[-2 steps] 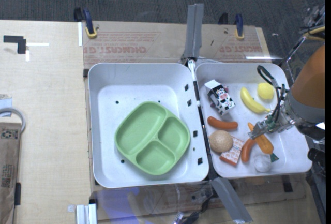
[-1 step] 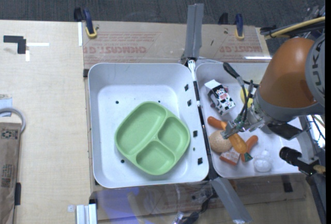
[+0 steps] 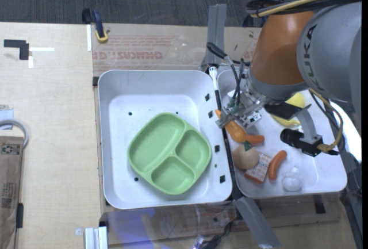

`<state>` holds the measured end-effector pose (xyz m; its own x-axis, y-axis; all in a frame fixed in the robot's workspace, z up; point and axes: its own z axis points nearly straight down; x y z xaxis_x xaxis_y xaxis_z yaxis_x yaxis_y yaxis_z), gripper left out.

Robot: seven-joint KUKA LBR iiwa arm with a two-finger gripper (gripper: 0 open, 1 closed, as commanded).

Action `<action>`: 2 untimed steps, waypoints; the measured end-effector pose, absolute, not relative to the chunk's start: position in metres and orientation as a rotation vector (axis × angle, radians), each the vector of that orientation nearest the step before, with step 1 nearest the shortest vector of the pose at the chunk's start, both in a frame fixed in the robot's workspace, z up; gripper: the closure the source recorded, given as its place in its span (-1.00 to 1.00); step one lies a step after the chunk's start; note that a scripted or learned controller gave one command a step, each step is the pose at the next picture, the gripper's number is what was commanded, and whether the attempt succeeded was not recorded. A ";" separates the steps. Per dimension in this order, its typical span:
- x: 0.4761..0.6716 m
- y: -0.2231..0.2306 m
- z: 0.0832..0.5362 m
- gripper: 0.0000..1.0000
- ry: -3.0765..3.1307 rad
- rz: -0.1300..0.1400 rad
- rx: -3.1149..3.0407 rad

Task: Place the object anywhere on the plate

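While jaws (image 3: 233, 117) hover, carrot (image 3: 235, 130) just below — plate (image 3: 168, 153) well apart

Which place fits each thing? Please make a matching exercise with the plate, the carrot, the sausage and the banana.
Things:
1. green plate
2. carrot
3. sausage
4. banana

Places:
A. right bin, partly hidden under the arm
B. left bin
C. right bin, near the front edge
D. right bin, just below the gripper

Pairs: 1-B, 2-D, 3-C, 4-A
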<state>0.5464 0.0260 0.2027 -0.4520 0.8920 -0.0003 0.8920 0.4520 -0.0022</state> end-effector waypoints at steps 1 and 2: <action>0.505 0.102 0.121 1.00 -2.673 0.006 -1.646; 0.505 0.102 0.121 -1.00 -2.672 0.005 -1.647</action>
<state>0.5049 0.1021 0.1211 -0.4494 0.8933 0.0002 0.8933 0.4494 -0.0040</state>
